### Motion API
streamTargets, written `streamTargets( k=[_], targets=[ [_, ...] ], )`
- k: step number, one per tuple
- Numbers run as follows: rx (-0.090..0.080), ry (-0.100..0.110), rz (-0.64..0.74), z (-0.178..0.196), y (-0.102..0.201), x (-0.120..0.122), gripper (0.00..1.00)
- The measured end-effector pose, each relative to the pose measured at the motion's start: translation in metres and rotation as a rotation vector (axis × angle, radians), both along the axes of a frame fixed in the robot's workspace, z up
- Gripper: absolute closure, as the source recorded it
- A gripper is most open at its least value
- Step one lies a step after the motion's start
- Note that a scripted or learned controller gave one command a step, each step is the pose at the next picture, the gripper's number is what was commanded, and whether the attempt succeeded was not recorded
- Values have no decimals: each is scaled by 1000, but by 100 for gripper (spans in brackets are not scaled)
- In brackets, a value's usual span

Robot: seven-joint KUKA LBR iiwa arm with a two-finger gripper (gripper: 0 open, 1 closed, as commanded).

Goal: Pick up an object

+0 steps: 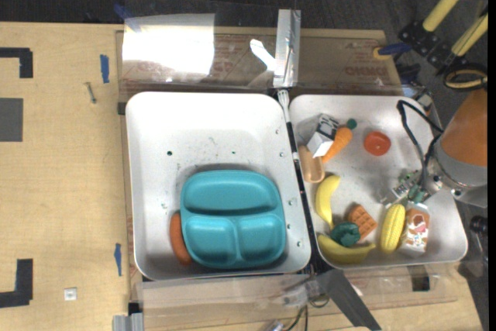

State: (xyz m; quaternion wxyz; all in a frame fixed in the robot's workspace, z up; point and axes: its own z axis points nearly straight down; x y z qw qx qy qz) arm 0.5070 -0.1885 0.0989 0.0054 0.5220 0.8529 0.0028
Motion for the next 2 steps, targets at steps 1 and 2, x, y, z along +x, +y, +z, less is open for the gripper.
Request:
streamTargets(
  k=[1, 2],
  targets=[
    [0, -2, -60, 118, 43, -1, 100],
    [1, 3, -43, 185, 79, 63, 100]
  ],
)
